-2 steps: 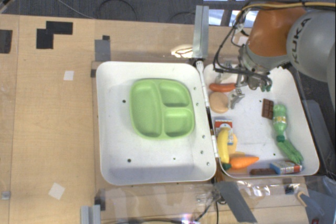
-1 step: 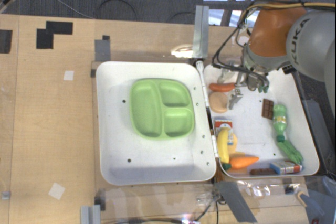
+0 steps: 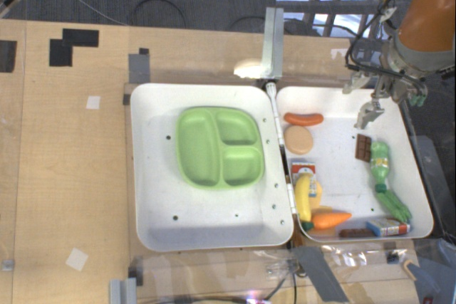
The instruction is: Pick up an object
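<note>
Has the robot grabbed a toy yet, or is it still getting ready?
Nothing looks picked up yet. The gripper hangs over the far end of the right bin with nothing seen between its fingers. The sausage, chocolate bar, green bottle, banana and carrot all lie in that bin. The green plate sits in the left bin. Going down and grabbing something is still left.

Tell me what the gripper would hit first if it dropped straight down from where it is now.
Probably bare floor of the right bin, near its upper right corner. The gripper hangs just above the chocolate bar, which looks slightly off its line, though depth is hard to judge from this slant.
</note>
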Controlling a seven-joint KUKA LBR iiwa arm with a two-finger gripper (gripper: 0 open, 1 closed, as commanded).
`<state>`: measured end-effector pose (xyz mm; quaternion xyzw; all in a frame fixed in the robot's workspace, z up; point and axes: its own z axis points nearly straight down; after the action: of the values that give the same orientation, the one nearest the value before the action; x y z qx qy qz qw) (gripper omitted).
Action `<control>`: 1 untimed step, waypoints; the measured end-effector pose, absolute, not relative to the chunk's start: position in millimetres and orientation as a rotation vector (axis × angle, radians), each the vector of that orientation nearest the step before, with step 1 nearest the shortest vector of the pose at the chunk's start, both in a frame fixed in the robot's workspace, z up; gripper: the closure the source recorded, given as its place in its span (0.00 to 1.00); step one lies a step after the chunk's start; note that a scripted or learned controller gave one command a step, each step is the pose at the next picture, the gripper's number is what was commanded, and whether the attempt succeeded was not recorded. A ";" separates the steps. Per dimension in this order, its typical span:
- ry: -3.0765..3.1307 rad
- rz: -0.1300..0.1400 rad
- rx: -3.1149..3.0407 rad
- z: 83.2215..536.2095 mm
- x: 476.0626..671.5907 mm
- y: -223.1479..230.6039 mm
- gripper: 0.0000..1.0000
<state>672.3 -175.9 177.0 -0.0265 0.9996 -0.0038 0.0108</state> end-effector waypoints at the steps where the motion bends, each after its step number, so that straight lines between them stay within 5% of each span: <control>1: 3.118 -0.006 -0.239 89.5 634.8 -206.9 0.00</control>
<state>634.8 -206.9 89.5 -0.0766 0.9970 -0.0019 0.0072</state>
